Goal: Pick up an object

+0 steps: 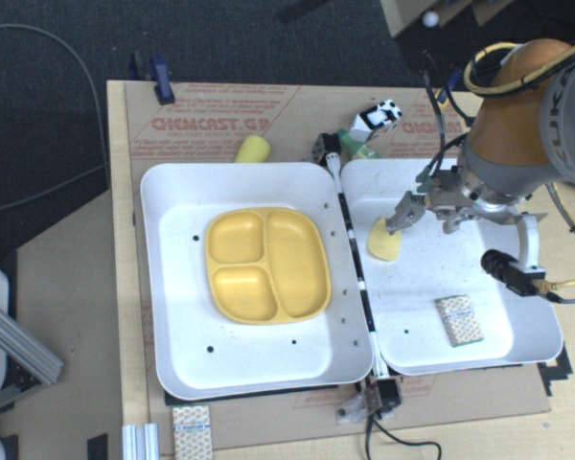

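Hovering tool (424,211) beside pale yellow piece (384,241), right bin (527,338).

Bins (172,257): we see smooth white plastic with a faint sheen.
Divided plate (266,264): we see smooth yellow plastic, slightly glossy.
Bench (211,113): we see matt brown cardboard, printed red.
Arm (517,113): we see glossy orange band, grey metal.

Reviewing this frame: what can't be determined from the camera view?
- Pincer over the right bin: its own body hides any grip on the pale yellow piece.
- Small patterned packet: print too small to read.
- Packet at the bottom: cut by the frame edge.
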`<action>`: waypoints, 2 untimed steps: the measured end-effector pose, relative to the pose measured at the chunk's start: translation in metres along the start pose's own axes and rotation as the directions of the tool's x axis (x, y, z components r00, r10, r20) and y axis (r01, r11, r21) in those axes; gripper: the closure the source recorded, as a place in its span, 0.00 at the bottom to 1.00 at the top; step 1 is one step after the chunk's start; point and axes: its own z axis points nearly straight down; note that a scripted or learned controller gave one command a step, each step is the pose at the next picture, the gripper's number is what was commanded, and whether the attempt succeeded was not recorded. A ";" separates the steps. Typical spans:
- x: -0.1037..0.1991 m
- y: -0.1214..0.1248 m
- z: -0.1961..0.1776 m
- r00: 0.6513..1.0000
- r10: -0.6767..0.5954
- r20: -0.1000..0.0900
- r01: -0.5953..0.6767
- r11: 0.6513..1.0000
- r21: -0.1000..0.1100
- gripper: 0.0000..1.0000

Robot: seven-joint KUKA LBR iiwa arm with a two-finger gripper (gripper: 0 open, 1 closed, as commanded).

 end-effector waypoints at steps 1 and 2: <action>-0.016 0.031 0.100 1.000 0.002 0.002 -0.002 1.000 -0.002 0.00; -0.015 0.024 0.100 1.000 0.003 0.001 -0.003 1.000 0.002 0.00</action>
